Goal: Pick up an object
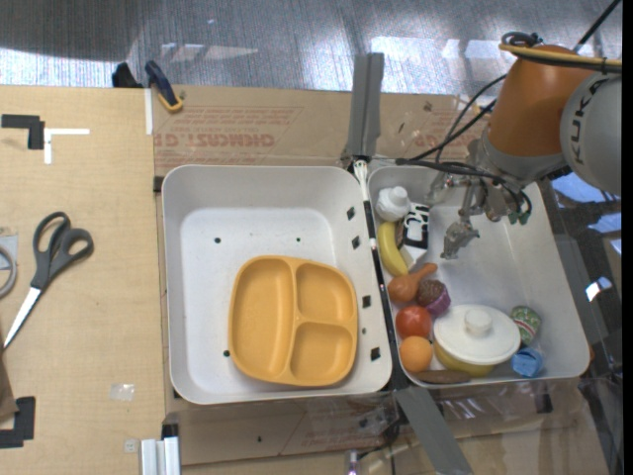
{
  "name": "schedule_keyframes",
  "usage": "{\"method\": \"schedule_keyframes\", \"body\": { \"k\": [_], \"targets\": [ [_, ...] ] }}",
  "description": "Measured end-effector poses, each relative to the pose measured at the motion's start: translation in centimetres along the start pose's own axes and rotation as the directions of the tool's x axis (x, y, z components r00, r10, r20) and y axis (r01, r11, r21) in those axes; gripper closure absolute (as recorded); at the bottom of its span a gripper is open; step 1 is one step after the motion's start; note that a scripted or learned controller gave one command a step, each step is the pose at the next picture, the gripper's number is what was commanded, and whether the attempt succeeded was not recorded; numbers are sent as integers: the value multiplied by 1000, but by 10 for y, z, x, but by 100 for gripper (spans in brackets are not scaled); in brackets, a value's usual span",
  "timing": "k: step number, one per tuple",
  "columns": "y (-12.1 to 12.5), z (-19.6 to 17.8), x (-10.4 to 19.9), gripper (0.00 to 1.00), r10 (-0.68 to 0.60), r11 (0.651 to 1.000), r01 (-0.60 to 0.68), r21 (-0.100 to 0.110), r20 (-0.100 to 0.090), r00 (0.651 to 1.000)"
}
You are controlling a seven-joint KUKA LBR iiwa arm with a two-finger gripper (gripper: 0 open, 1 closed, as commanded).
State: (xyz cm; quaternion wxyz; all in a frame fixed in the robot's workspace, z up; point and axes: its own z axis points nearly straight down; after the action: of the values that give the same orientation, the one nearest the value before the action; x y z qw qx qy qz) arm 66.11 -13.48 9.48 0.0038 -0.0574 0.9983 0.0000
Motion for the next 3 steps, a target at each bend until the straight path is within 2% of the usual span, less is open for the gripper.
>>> {"method": "schedule_keyframes", "body": {
  "k": [1, 2, 3],
  "targets": [
    [0, -12, -2, 100, -2, 1000, 2, 2, 7, 1000],
    [-65, -139, 7, 100, -135, 991, 135, 2, 0, 991],
    [-23, 1, 3, 100, 23, 1000, -23, 0, -1, 1000]
  ]
}}
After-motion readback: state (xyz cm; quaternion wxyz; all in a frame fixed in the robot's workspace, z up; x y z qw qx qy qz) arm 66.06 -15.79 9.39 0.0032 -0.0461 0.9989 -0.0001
